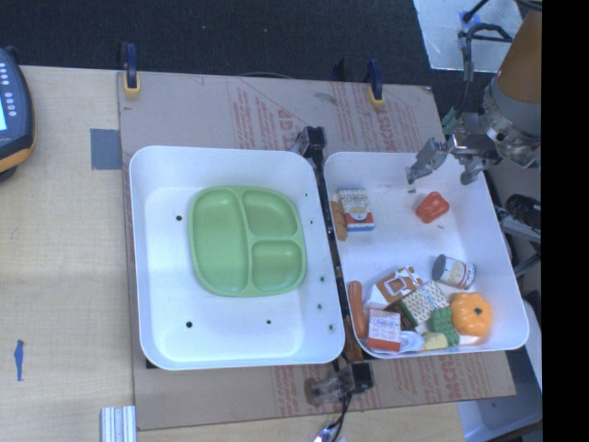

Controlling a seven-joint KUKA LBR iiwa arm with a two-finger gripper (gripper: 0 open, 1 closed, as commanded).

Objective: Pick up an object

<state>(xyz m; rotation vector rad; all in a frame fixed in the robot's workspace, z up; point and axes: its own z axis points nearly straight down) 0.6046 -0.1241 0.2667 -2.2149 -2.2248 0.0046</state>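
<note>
Wooden bench (pixel 64 247), two white bins (pixel 152 247), end effector (pixel 451 166) spread wide, holding nothing, above red toy (pixel 432 207)

The arm (pixel 521 58) is cut off at the right, leaving its orange band and wrist in sight, and the handheld device (pixel 13 109) on the bench is cut by the left edge. In the right bin (pixel 382 168) the small packets and toy foods at the near corner (pixel 419 316) overlap one another (their labels are too small to read). The clamp (pixel 333 389) at the near edge is blurred.
</note>
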